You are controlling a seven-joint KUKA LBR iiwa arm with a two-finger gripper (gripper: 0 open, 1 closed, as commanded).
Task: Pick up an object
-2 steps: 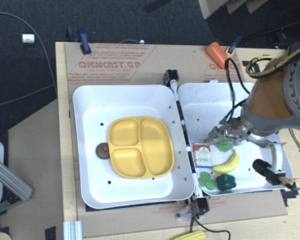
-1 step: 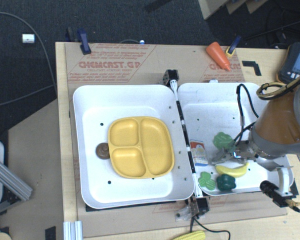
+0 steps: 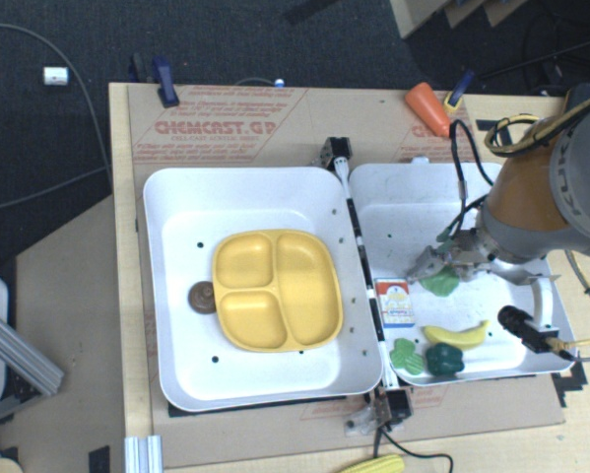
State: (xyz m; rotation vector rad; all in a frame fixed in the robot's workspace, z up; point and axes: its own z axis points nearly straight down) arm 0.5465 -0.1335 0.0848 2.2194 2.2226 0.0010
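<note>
My gripper (image 3: 440, 262) hangs low in the right bin (image 3: 398, 190), near its middle, with the arm coming in from the right. Just below it, touching or nearly so, lies a light green object (image 3: 440, 285), partly hidden by the gripper. A yellow banana (image 3: 459, 335) lies along the bin's front. Beside the banana sit a dark green round piece (image 3: 445, 361) and a pale green piece (image 3: 406, 356). A small white carton with red and blue print (image 3: 396, 304) lies by the bin's left wall.
The left bin (image 3: 176, 215) holds a yellow divided plate (image 3: 275, 289) with a small brown disc (image 3: 203, 297) at its left edge. An orange object (image 3: 427, 109) and a blue clamp (image 3: 163, 82) sit at the bench's back edge.
</note>
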